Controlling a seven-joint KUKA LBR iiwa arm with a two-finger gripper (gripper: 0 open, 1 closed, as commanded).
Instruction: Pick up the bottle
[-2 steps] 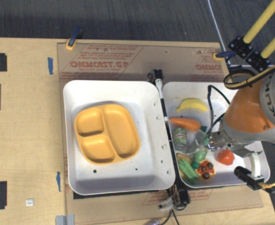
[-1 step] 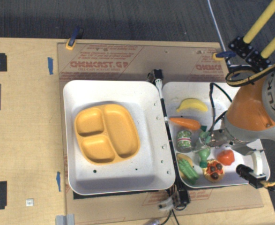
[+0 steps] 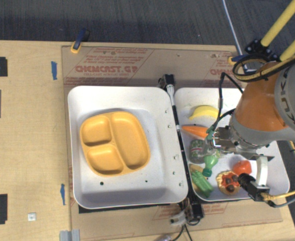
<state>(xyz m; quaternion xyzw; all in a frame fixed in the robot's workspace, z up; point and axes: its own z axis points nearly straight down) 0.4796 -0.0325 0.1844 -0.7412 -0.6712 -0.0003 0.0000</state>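
White plastic, right bin (image 3: 284,184): all my work is here. The arm (image 3: 260,112) reaches down into this bin's middle and covers much of it.
Camera view, pincer: the gripper (image 3: 213,140) sits low among the toys, on the side of the bin nearest the other bin. I cannot tell whether it is spread or pressed together, because the wrist body hides its working end.
Camera view, bottle: my best guess is the green, partly see-through piece (image 3: 209,159) just below the pincer and perhaps touching it. I see nothing clearly pinched, so I count it as not yet held.
Clutter above the pincer: an orange carrot (image 3: 195,131) lies just beside it, and a yellow piece (image 3: 203,113) lies a little further up.
Clutter below the pincer: a darker green toy (image 3: 201,183) lies beyond the bottle. A round patterned toy (image 3: 228,181) and a red piece (image 3: 241,167) lie below and to its right.
Left bin (image 3: 87,185): well apart to the pincer's left, holding a yellow divided tray (image 3: 114,142). It plays no part in this step.
Step in hand: I judge this to be the descent and closing on the bottle.
Doing it well: I would centre over the bottle's body, straddle its narrow width and keep off the carrot. I would close firmly and lift straight up.
Risk: a rounded, smooth bottle may squirt sideways. The crowded neighbours could also get caught in the grasp.
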